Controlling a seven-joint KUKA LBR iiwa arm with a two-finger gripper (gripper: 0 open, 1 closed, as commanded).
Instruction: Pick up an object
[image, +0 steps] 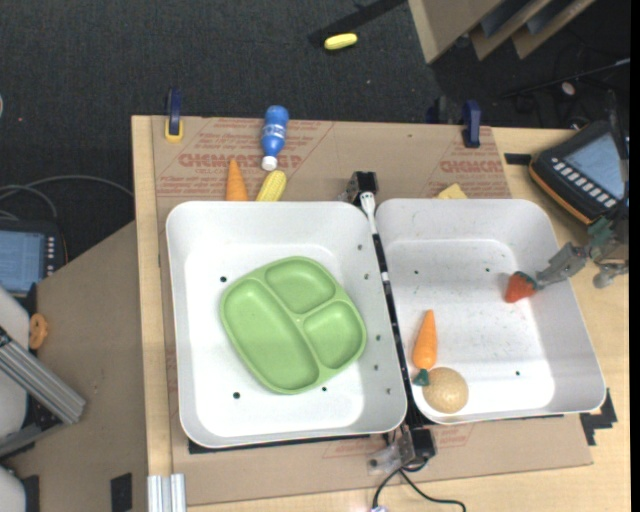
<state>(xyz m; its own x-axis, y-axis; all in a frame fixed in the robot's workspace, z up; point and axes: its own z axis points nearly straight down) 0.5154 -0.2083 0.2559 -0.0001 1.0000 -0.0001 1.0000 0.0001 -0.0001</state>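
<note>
The right bin (560, 360) holds three small things. A small red object (517, 289) lies near the bin's right wall. An orange carrot (426, 340) lies against the left wall, and just below it sits a round beige ball (446, 390). My gripper (541, 277) reaches in over the right rim, low and slanted. Its tip is right beside the red object, on that object's right, and seems to touch it. Nothing is lifted off the bin floor.
A green divided plate (290, 325) lies in the left bin (200, 250). Behind the bins on the board lie a blue and white bottle (273, 135), another carrot (235, 182) and a yellow corn cob (271, 185). A tablet (590, 170) sits at the right.
</note>
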